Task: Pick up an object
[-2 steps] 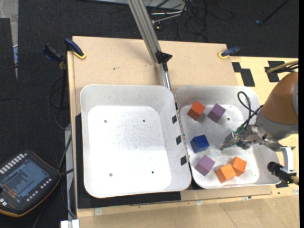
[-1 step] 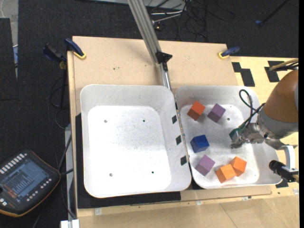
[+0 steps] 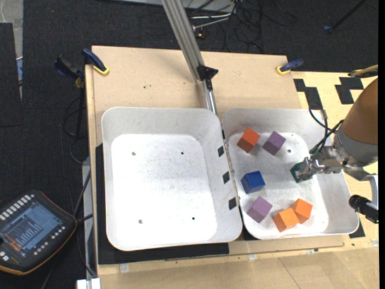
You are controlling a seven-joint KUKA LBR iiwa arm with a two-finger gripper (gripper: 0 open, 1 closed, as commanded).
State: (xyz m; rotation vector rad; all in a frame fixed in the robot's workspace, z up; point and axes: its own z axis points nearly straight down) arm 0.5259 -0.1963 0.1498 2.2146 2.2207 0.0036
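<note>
A dark green block point(image 3: 298, 171) looks the likeliest thing for this pick, sitting at the tips of the jaws point(image 3: 304, 170) near the right side of the right-hand shallow white bin point(image 3: 337, 221); whether the jaws are spread beside it or pinching it I cannot tell. Largest first: the tan board counter point(image 3: 156, 77) carries that bin and its left-hand twin point(image 3: 120, 119), and the grey arm with its orange band point(image 3: 364, 122) reaches in from the right. Smaller are the blue cube point(image 3: 253, 181), two purple cubes point(image 3: 274, 142) point(image 3: 260, 209) and three orange cubes point(image 3: 248, 139) point(image 3: 285, 220) point(image 3: 303, 209), all well apart from the green one. To do it well, I judge the arm should centre on the block, close squarely, then lift straight up.
</note>
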